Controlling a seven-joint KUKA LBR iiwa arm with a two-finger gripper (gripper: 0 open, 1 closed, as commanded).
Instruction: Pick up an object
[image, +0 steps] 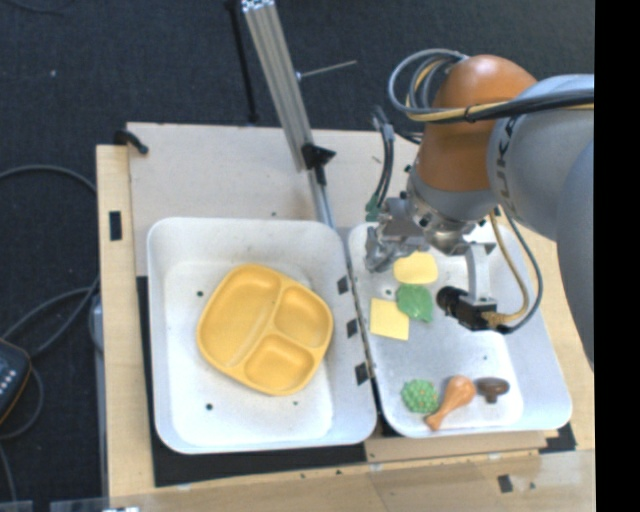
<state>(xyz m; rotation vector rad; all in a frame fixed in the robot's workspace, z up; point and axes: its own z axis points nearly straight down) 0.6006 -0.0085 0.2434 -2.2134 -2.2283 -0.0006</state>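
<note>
Arm reaching into the right bin, its bulk hiding the bin's upper end

At centre-left a glossy yellow divided tray (265, 328) is lying in the left bin (170, 250); right of it, small toy foods (415, 300) are sitting under the gripper (385, 245), whose opening I cannot tell.

Even, bright overhead light; my orange band (478, 92) shows soft glare. White bins (180, 250) nearly wash out, shadows stay faint, and focus is slightly soft throughout.
</note>
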